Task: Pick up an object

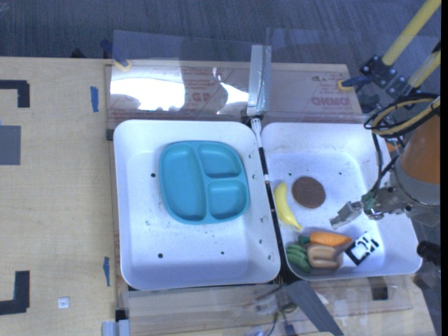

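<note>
The right bin [329,142] holds a yellow banana [285,206] near its left wall. A round brown patty [308,192] lies beside the banana. At the front of the bin, an orange carrot [329,239], a green vegetable [299,254] and a tan bun [323,256] sit bunched together. A black-and-white block [362,248] lies just to their right. My gripper [355,211] reaches in from the right and hovers over the bin floor, to the right of the patty and just above the carrot. Nothing shows in its grasp.
A blue divided plate [204,180] lies in the left bin [140,243]. A clear plastic sheet and a metal post [257,82] stand behind the bins. Cables and yellow rods [413,26] crowd the right side above the arm's orange band [427,159].
</note>
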Controlling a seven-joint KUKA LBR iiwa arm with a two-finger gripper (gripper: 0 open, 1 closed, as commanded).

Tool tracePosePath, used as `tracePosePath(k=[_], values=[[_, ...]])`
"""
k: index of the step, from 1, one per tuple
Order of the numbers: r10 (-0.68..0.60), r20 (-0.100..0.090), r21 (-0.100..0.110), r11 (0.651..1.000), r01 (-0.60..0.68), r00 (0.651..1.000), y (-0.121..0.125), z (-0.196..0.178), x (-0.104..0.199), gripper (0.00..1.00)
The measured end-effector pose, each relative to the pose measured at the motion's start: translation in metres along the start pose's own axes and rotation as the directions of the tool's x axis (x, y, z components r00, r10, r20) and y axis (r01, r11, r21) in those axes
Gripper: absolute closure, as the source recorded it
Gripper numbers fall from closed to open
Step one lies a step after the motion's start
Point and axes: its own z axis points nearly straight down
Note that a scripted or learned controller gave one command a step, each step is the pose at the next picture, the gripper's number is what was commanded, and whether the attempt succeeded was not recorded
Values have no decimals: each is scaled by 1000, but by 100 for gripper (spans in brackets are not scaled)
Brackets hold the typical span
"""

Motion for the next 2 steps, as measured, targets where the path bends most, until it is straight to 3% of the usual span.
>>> tracePosePath(k=[1,2], values=[[39,5,-17,999,-39,999,10,83,26,0],[40,5,-17,999,-40,999,10,83,26,0]])
